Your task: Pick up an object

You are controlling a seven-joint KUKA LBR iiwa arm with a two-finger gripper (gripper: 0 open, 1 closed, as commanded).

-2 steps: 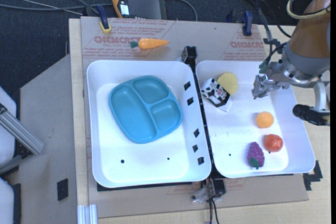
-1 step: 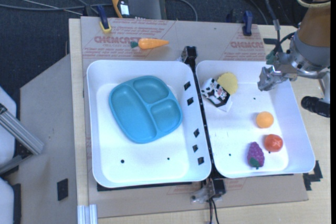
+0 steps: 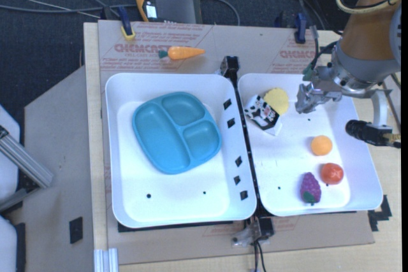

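While reaching in from right | gripper (image 3: 305, 102) hovers over right bin (image 3: 363, 194) | finger state unclear

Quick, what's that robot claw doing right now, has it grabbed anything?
Gripper: over the right bin, nothing seen between its fingers; open or shut cannot be told.
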